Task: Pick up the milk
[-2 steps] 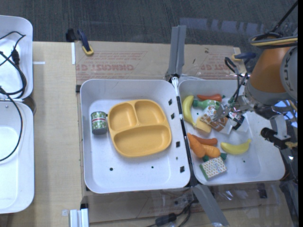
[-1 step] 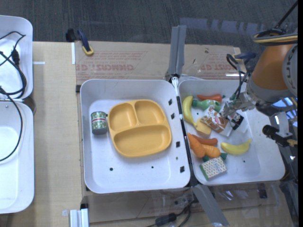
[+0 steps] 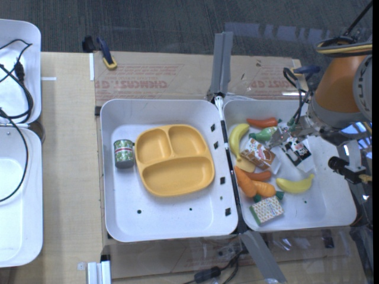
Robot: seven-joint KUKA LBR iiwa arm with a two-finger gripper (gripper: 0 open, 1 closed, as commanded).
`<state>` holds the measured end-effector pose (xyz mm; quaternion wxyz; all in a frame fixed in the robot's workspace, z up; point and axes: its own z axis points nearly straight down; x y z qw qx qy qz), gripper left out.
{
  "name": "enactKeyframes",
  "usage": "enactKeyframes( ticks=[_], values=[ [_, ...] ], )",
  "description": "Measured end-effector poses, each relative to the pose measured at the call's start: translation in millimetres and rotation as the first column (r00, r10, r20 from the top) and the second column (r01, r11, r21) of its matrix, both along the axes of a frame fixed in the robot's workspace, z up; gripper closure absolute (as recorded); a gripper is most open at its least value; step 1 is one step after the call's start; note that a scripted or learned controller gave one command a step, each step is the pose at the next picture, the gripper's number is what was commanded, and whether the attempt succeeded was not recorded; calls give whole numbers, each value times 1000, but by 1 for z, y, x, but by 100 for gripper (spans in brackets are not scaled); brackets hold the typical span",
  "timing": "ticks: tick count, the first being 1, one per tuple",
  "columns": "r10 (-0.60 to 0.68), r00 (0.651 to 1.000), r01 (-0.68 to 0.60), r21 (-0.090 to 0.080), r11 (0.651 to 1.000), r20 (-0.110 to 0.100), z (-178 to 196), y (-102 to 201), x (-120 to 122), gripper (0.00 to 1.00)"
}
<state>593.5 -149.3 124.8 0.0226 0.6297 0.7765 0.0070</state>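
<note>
**White bins, a crowded pile, and a carton to lift out**

White plastic is the backdrop for everything: two shallow bins side by side on the bench (image 3: 65,158). The left bin (image 3: 118,218) holds a yellow divided tray (image 3: 175,158) and a small green can (image 3: 124,153) just beside the tray's left edge. The right bin (image 3: 331,215) is crowded: a banana (image 3: 237,138) against the divider, a second banana (image 3: 295,184) lower down, a red pepper (image 3: 262,122) near the top, carrots (image 3: 256,186) low in the pile, a green box (image 3: 266,209) at the bottom, and a white-and-black packet (image 3: 298,151) by the gripper.

The milk (image 3: 259,154) I take to be the small orange-and-white carton in the middle of that pile, lying tilted, with the first banana to its left and the carrots touching its lower edge; the label is too small to read, so that is a judgement.

The gripper (image 3: 283,136) hangs low over the right bin, just up and right of the carton. How far its fingers stand apart I cannot tell, and nothing can be seen held in it.

To do this step well, the gripper probably needs to centre over the carton, turn so it closes across the narrow faces, and come down clear of the banana and carrots. A tilted carton could slip or drag a neighbour up with it.
</note>
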Motion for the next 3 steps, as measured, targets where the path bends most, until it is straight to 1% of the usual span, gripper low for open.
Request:
enactKeyframes(
  ticks=[1,2,3],
  values=[
    [2,999,-1,25,1000,-40,-31,-65,11,0],
    [3,999,-2,19,1000,-39,-22,-67,11,100],
    [76,996,-75,15,997,-41,66,-43,30,100]
  ],
)
